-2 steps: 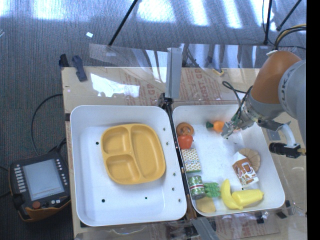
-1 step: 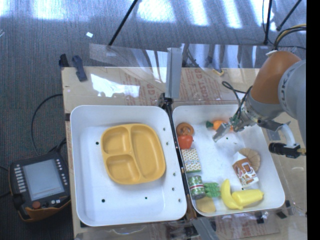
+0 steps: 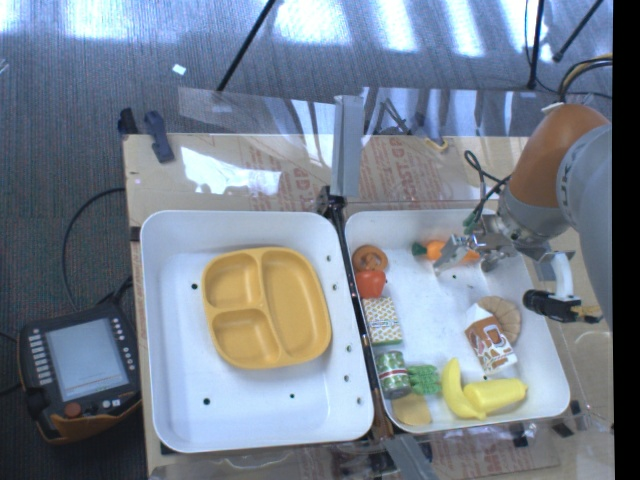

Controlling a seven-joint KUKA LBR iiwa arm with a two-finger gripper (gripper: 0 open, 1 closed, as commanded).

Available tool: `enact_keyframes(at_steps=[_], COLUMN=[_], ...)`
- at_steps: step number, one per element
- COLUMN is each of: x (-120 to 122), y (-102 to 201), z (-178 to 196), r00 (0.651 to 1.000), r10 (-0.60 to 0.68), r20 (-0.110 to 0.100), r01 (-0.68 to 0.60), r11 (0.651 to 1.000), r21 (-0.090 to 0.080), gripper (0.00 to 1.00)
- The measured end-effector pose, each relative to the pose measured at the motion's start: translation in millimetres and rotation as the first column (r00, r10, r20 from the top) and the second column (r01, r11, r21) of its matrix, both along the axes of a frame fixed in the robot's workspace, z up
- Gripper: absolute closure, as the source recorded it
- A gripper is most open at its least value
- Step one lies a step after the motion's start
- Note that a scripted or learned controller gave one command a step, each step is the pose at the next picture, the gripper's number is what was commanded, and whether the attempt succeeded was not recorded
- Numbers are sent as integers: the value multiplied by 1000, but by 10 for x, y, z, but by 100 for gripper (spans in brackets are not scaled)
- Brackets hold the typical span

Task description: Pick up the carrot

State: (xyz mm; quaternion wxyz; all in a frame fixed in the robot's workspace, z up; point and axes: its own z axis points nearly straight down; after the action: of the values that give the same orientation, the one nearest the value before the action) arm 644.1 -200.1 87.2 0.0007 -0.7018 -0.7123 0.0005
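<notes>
Two white bins sit side by side on the bench; the left bin (image 3: 160, 368) holds a yellow divided tray (image 3: 266, 306), the right bin (image 3: 555, 363) holds all the food. The carrot (image 3: 436, 250) lies at abt 12 o'clock of the right bin, near its far wall, orange w/ a bit of green at its 9 o'clock end. The gripper (image 3: 470, 251) is right at the carrot's 3 o'clock end, touching or nearly so. Can't tell if the jaws are spread or pinched, since the wrist and its shadow blur that spot, and no clear view of the carrot betw. fingers, so no claim of a hold.

Other items sit well apart from it: a doughnut-like round (image 3: 370, 258) and tomato (image 3: 370, 282) at the bin's 9 to 10 o'clock, a small box (image 3: 382, 320) and can (image 3: 391, 374) below, a banana (image 3: 456, 388) at 6 o'clock, a carton (image 3: 487, 344) at 4 o'clock.

Step in hand, as I judge it: closing on the carrot. To do it well:
- centre over the carrot's mid-length, not the tip, since a tip grip prob. slips or pivots
- set the fingers across the short axis
- go low enough to straddle it, w/o ramming the bin floor
- mind the far wall at 12 o'clock
- lift straight up and check the carrot comes along.
</notes>
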Motion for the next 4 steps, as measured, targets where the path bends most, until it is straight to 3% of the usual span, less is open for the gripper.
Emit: enact_keyframes(at_steps=[1,3,4], x=[22,-19,-63], y=[-44,-17,5], z=[15,50,-60], r00=[972,894,724], r10=[-235,-447,-689], r20=[-5,-15,-32], r01=[235,448,689], r11=[972,894,725], r21=[12,4,-10], gripper=[0,0,0])
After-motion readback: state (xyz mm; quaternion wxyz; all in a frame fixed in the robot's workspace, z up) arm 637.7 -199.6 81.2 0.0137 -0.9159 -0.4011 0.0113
